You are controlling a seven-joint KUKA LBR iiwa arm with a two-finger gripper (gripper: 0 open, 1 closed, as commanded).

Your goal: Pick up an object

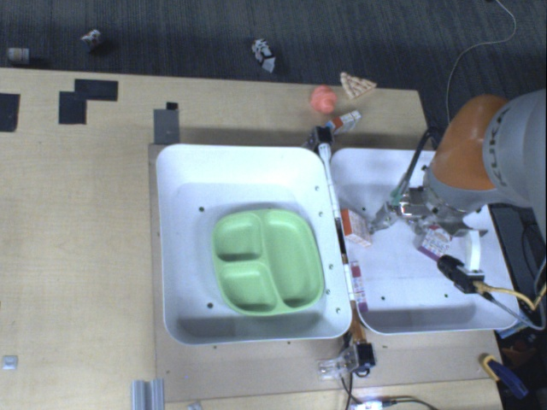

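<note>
My gripper (386, 216) hangs low in the right bin (402, 310), near its left half, at the end of the grey arm with the orange band (466, 156). Just left of the gripper, a small white and orange packet (355, 231) lies against the bin's left wall. A small purple and white object (434, 244) sits under the wrist to the right, with a white strip (473, 248) beside it. Nothing is visibly held by the gripper.
The left bin (184, 229) holds a green divided plate (267, 261). Behind the bins, on the bench, lie a pink ball (322, 99), a triangular piece (357, 84) and a small orange and white item (346, 122).
</note>
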